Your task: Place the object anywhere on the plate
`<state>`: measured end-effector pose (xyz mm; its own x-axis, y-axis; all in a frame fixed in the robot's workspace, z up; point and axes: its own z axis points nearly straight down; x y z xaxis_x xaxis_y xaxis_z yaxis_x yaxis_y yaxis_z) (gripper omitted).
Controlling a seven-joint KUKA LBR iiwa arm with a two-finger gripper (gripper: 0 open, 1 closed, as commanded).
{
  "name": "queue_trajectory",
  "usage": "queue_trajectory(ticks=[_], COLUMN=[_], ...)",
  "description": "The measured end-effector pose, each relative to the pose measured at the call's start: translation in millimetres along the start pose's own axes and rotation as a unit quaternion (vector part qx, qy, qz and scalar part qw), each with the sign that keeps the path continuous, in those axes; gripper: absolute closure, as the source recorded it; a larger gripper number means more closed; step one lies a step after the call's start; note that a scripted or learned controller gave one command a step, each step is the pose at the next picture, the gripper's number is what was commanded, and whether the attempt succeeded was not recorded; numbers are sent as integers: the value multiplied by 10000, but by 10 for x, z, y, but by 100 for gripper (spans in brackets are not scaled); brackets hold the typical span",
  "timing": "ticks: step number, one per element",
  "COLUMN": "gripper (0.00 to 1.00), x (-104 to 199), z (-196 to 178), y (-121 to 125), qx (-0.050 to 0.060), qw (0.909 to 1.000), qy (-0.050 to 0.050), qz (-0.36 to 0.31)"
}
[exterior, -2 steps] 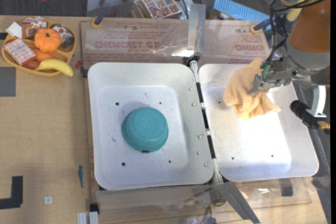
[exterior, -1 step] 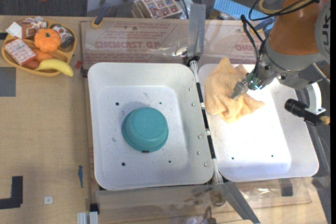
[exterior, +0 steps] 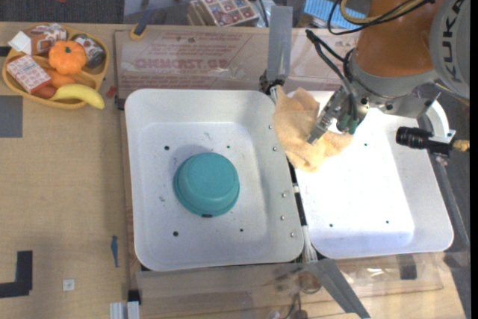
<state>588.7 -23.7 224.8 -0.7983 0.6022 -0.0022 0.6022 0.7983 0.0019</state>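
Note:
A teal round plate lies in the middle of the left bin. A crumpled yellow cloth sits in the upper left corner of the right bin, draped partly over the rim between the two bins. My gripper hangs from the grey and orange arm and is down on the cloth's right half. The wrist hides part of the cloth, so whether the cloth is gripped is unclear.
A yellow bowl of toy fruit stands on the bench at the far left. A cardboard sheet lies behind the left bin. Black cables trail from the arm above the right bin.

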Motion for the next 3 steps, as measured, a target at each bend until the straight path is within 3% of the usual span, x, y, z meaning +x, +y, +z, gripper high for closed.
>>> queue_trajectory(ticks=[1,2,3], gripper=[100,100,0], x=[423,790,788], z=[54,10,7], y=[389,736,736], qx=[-5,-11,-12], qw=[9803,9480,9480], qy=[2,-2,-5], qz=[-1973,-3183,-3181])
